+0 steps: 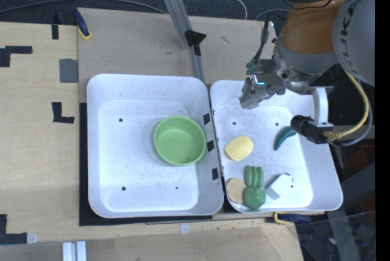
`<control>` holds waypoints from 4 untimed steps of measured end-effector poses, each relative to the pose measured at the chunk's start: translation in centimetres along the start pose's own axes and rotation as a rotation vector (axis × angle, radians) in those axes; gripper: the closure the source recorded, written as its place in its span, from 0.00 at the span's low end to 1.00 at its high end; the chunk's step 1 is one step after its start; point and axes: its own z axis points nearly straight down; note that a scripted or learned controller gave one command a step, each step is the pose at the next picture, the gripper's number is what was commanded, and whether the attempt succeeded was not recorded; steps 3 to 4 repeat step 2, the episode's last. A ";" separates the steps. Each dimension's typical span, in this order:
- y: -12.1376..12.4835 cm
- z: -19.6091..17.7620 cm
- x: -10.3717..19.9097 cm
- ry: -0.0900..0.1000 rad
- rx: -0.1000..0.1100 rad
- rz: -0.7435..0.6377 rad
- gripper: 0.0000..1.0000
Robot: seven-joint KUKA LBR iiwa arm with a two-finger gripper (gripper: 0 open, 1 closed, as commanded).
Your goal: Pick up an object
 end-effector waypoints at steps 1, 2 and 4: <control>-0.7 2.5 5.7 0.000 0.003 0.000 1.00; -1.4 3.7 11.9 0.000 0.003 -0.001 1.00; -1.4 3.7 11.9 0.000 0.003 -0.001 1.00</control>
